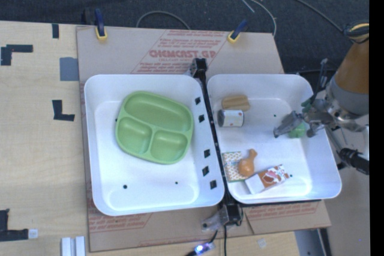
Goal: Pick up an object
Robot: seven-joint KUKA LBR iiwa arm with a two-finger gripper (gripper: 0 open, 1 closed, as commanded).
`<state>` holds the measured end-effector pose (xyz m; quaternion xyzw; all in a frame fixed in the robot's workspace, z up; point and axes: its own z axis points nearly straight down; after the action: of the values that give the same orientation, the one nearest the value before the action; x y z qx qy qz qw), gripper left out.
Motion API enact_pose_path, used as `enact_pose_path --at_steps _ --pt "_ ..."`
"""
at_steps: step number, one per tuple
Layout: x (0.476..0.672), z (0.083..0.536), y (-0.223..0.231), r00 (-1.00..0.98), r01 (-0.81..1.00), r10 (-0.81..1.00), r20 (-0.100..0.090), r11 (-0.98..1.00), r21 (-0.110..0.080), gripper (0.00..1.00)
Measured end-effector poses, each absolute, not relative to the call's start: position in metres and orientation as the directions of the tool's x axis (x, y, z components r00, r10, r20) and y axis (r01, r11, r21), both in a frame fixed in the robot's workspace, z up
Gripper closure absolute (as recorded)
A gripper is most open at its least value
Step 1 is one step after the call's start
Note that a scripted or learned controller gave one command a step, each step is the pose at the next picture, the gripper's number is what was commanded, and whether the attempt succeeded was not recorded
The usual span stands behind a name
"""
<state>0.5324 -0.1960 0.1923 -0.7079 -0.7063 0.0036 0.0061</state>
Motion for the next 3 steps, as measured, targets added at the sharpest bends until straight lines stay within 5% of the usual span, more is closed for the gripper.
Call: enact_pose_path --at_steps 1,3 --pt "0.536 0.199 -0.196 -0.001 1.0 1.0 0.001 0.001 -0.002 0.0" --pt "0.543 0.089 -0.195 -0.001 1.0 1.0 0.0 0.001 -0.005 0.0"
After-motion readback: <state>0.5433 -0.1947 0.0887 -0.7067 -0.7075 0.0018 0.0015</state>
